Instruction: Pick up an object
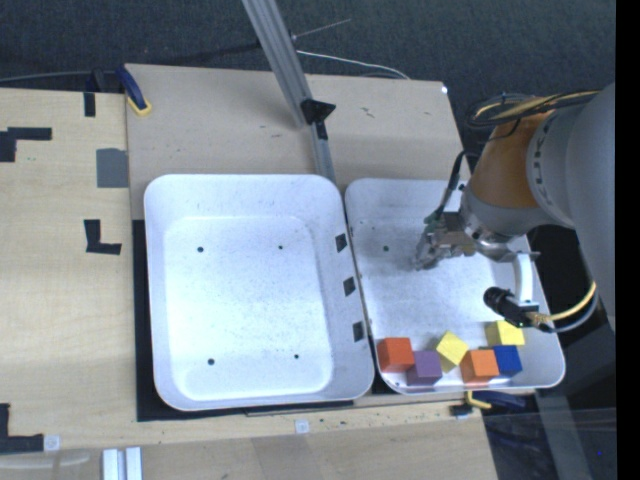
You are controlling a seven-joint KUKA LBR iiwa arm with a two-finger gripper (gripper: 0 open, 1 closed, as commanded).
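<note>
White plastic forms both shallow bins on the bench. The left bin (170,268) shows a speckled floor with a few dark dots near its corners. Its right rim touches the left rim of the right bin (385,218), and small dark clips sit along that shared edge.

In the right bin, all blocks are gathered along the near edge. From the near left corner: an orange block (395,353), a purple block (427,366) just beside it, and a yellow block (452,348) tilted and touching the purple one. Further right, a second orange block (480,364) sits against a blue block (508,360), with a second yellow block (505,333) just behind the blue one, near the right rim. A black fitting with a yellow hose overhangs that rim next to it.

The gripper (432,253) is over the middle of the right bin floor, toward its far half and well apart from the blocks. Nothing is seen between its fingers; whether they stand apart or together cannot be told. The grey arm (570,168), with its orange band (505,173), enters from the right edge of the bench.
</note>
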